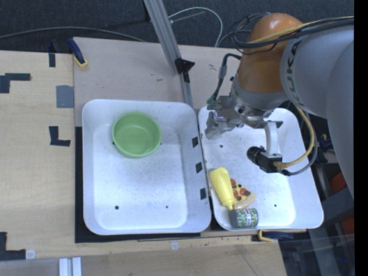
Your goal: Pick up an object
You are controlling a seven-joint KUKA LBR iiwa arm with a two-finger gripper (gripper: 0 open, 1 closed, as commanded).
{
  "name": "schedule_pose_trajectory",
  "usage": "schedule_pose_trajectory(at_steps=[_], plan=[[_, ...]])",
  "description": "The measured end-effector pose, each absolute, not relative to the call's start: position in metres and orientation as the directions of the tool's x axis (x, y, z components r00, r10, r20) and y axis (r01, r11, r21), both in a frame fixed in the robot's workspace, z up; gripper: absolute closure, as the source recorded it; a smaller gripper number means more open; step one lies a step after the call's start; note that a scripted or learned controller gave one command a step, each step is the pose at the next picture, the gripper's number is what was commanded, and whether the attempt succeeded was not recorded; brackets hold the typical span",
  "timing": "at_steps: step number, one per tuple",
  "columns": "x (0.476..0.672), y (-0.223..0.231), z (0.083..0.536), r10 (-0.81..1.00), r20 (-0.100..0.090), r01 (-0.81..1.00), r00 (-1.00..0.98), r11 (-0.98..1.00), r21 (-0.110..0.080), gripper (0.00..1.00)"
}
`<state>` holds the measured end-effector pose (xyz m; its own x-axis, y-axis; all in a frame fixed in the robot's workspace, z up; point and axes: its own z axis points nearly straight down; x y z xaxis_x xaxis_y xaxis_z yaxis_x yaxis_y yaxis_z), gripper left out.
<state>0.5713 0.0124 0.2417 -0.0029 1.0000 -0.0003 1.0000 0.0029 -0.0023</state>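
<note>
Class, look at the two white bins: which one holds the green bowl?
The left bin holds the green bowl, alone near its far left corner. The right bin has the yellow bottle and the arm's gripper instead.

grey arm (328, 68), orange band (270, 45) — black cables (253, 25)

Bare bench (34, 154), slanted metal pole (164, 25)

Green bowl (136, 134) — left bin (98, 211)
</note>
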Motion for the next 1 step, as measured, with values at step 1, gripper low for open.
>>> schedule_pose_trajectory(at_steps=[1], plan=[[0.5638,0.0558,0.2304,1.0,0.0,1.0,-0.005,0.005,-0.004,1.0]])
